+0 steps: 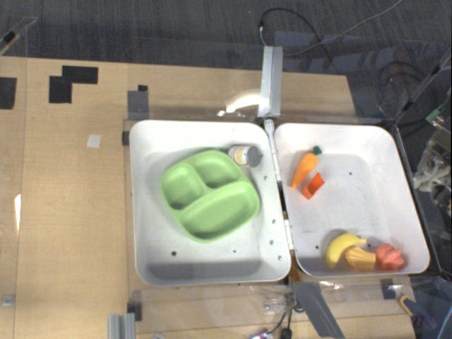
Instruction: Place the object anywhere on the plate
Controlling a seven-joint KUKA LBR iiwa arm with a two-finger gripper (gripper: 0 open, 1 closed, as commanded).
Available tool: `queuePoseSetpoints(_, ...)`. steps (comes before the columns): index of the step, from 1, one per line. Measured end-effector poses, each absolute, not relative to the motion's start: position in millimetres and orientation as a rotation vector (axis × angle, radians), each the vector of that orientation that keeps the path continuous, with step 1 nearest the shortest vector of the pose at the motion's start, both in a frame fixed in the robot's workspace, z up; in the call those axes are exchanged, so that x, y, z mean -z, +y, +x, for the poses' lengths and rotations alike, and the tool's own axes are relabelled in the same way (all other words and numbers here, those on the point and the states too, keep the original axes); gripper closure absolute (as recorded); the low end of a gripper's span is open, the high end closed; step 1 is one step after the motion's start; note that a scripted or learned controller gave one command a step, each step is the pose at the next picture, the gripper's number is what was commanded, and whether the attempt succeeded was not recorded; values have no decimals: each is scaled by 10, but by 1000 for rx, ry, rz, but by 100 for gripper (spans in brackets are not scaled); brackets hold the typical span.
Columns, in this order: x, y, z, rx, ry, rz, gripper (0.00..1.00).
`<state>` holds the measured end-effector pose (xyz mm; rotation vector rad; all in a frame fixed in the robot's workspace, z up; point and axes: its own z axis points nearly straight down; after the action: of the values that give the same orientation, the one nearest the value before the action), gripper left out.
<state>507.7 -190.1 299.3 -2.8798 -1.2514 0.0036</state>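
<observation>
A green plate [208, 193] with three compartments lies in the left white bin [152, 260], slightly toward its back. A small round grey and tan object [246, 155] rests against the plate's far right rim, on the bin floor. In the right bin [395, 189] an orange carrot with a green tip [305, 167] lies near the back left, and a small red-orange block [313, 185] touches its near end. At that bin's front sit a yellow banana [342, 246], a tan cone-shaped toy [360, 260] and a red toy [390, 257], bunched together.
A metal divider [279, 189] runs between the two bins, with an upright metal post [272, 76] behind it. Cables and dark equipment [431, 161] crowd the bench's right edge. Bare wooden bench [63, 210] stretches to the left.
</observation>
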Motion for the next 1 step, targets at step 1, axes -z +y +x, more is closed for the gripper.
queuePoseSetpoints(1, -2992, -1900, 5077, -4, -1252, -2880, 0)
